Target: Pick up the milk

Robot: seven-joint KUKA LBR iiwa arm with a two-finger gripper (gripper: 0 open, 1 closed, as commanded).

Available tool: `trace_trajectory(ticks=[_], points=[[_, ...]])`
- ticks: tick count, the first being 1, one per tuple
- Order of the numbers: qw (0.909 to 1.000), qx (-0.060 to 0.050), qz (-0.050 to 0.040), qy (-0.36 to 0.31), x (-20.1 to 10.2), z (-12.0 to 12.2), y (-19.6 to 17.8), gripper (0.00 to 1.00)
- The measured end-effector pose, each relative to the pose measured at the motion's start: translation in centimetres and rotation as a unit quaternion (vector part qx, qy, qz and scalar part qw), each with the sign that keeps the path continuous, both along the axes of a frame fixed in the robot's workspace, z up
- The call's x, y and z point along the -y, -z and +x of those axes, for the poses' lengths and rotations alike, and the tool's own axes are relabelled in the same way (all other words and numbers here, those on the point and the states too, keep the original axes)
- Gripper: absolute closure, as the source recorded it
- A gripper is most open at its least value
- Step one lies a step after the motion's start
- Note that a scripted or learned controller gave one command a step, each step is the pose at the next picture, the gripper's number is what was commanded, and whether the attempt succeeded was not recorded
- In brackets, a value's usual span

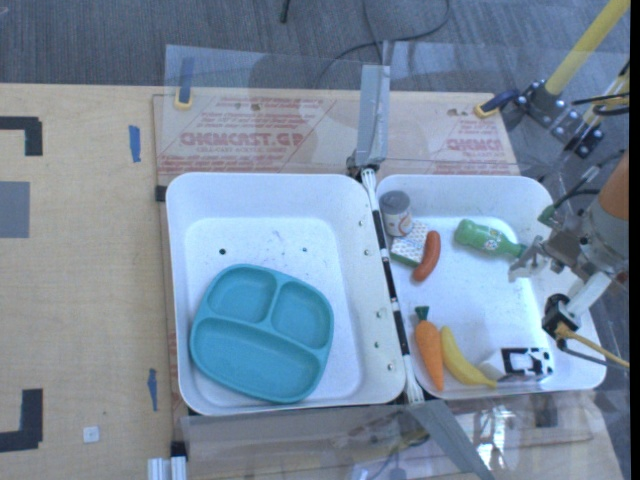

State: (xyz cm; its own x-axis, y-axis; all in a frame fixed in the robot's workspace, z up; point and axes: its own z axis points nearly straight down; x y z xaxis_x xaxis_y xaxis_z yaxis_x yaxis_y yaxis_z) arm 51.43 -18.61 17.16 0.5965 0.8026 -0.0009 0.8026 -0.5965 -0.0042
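The milk (527, 362) is a small white carton with black patches. It lies in the near right corner of the right bin (470, 190), just right of the banana's tip. My gripper (528, 260) hangs over that bin's right side, beside the green bottle (486, 236) and well behind the milk. Nothing shows in its grasp.
The right bin also holds a grey can (396, 211), a flat carton (406, 252), a red sausage (429, 254), a carrot (429, 354) and a banana (464, 360). In the left bin (200, 193) lies a teal divided plate (263, 332).
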Motion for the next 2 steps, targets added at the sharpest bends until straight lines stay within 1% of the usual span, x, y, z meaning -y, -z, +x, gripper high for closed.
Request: trace_trajectory(ticks=[1, 2], points=[[1.0, 0.007, -0.0015, -0.003, -3.2, -3.2, 8.3, 0.0], [0.9982, 0.006, -0.0019, 0.06, 0.4, -0.3, 8.4, 0.0]])
